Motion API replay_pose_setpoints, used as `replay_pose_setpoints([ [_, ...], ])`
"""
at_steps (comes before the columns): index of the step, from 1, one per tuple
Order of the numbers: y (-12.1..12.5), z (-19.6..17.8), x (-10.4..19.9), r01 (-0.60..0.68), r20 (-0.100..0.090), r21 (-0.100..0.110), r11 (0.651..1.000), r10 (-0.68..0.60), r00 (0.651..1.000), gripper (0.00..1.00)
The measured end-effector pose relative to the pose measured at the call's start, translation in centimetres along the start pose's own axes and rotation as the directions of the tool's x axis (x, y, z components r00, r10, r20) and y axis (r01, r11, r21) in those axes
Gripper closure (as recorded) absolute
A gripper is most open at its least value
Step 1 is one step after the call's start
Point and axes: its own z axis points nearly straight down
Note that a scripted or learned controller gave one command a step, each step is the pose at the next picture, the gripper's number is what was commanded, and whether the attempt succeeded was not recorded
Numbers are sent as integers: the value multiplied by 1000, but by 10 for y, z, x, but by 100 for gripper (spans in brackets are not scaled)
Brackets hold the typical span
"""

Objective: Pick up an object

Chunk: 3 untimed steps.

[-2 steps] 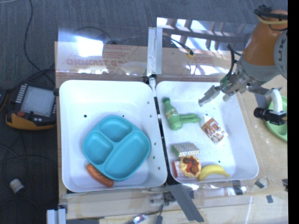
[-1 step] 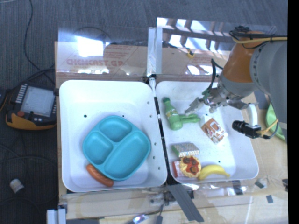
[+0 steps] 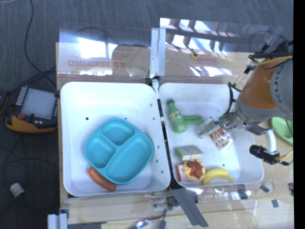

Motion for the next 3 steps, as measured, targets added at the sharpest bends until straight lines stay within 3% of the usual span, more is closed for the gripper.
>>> replay_pose_setpoints([
  [1, 27, -24, 40, 129, -1, 4, 992, -129, 992, 0],
  [2, 36, 1, 31, 310, 1, 1, 951, -310, 951, 0],
  [3, -13, 0, 20, 205, 2, -7, 979, -205, 979, 0],
])
